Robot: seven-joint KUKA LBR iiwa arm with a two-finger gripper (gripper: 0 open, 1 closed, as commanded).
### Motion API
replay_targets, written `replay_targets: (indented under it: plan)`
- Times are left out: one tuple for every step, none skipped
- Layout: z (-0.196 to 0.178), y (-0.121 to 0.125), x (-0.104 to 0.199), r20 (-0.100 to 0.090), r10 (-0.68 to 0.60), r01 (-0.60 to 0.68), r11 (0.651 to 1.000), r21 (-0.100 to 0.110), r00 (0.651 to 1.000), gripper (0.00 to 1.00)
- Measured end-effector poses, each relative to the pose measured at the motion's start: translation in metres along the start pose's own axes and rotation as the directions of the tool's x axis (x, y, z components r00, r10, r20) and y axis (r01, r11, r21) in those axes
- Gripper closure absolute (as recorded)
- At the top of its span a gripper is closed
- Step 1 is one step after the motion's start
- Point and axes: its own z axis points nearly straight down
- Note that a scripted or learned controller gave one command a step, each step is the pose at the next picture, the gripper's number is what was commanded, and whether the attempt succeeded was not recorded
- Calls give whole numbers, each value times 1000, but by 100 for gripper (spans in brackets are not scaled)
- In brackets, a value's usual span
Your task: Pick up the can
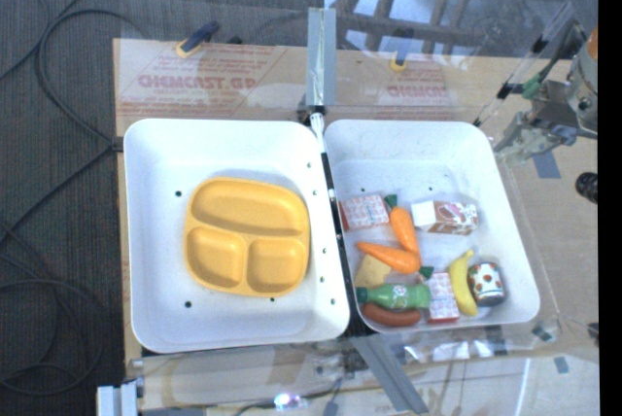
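Note:
The can (pixel 486 281) is small, red and white with a dark top. It lies in the front right corner of the right bin (pixel 418 147), touching a yellow banana (pixel 462 284) on its left. My gripper (pixel 521 136) hangs at the view's right side, over the far right corner of that bin, well behind the can and apart from it. Nothing shows between its fingers.
The right bin also holds two carrots (pixel 403 229), a green bottle (pixel 395 294), a red sausage (pixel 392 315), two red-patterned cartons (pixel 364 210), a white block (pixel 423 213) and a wrapped snack (pixel 455 218). A yellow divided tray (pixel 248 236) sits in the left bin (pixel 155 152).

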Motion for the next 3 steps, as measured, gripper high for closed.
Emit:
replay_targets:
  plan:
    - [0,0,0,0,0,0,1000,0,1000,0]
    - [115,-72,-11,-5,54,-54,999,1,999,0]
    - [211,-65,-39,-11,106,-106,994,6,994,0]
